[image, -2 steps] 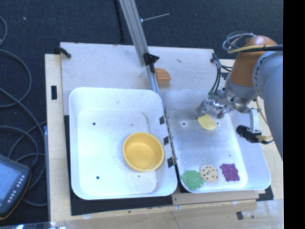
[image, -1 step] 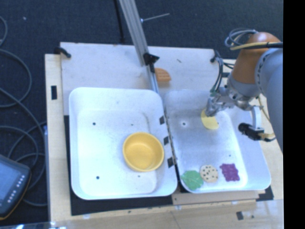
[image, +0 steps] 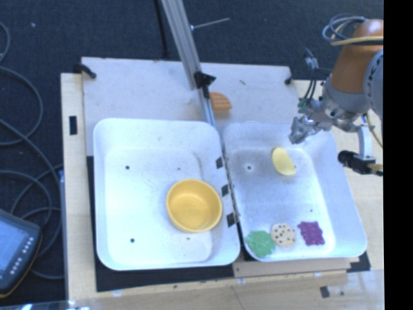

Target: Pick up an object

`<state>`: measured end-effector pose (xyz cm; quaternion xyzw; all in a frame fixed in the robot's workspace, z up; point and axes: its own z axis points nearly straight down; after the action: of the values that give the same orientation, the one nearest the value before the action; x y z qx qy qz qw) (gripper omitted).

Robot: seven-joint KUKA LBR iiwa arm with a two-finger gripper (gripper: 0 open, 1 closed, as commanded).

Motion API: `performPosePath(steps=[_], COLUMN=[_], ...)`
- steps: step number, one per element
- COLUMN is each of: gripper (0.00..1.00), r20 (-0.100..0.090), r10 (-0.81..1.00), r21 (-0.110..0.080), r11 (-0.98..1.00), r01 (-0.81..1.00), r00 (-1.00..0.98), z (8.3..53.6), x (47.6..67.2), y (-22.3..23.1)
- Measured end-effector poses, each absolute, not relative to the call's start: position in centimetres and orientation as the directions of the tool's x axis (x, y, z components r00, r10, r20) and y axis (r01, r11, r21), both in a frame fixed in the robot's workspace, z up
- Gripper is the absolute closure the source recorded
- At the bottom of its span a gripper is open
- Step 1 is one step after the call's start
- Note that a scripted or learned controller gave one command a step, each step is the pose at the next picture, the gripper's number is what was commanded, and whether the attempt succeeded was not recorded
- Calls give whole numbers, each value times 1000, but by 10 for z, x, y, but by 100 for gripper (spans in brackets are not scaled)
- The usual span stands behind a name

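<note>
The pale yellow, rounded, lemon-like piece lies just below and left of the pincer in the frame's upper right, whose opening I cannot tell.

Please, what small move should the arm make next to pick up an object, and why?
Probably a short move down and toward the bins' divider, to bring the gripper over the pale yellow piece. That piece lies alone in the right bin, nearest the gripper, which hangs above the bin's far edge with nothing visibly held.

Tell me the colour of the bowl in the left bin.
Yellow: the bowl shows clearly in the camera view.
</note>
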<state>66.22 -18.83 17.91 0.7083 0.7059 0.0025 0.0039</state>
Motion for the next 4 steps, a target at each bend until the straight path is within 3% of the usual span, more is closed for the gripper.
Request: performPosePath(steps=[1,4], gripper=[100,100], r20=[-2,1], r10=[1000,1000], r21=[8,0], r11=[2,6], r01=[1000,1000], r00=[-2,-6], z=[234,227], x=[664,656], y=[-190,-22])
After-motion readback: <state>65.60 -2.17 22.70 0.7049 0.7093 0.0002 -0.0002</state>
